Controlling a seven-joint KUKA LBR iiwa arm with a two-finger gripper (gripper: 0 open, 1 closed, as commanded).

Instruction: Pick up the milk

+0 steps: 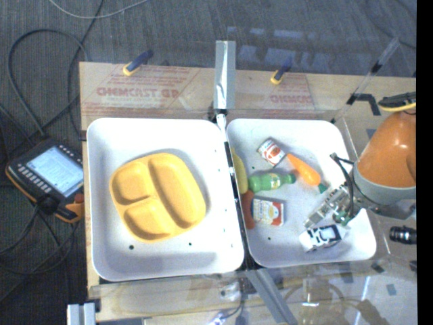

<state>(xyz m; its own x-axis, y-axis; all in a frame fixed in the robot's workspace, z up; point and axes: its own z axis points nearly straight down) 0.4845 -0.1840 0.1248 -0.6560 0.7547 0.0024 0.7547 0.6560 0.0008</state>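
the surface [169, 90] is set on dark carpet [203, 12]; the milk [323, 236] lies flat, long axis running left-right; the jaws' state cannot be told

Yellow tray [158, 196] (left bin [101, 249]), bottle [270, 181], carrot [304, 170].

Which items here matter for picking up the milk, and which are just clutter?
Job:
milk carton, lower right of the right bin
gripper, just above the carton

Lying about:
yellow tray in the left bin
green bottle
can
carrot
small box
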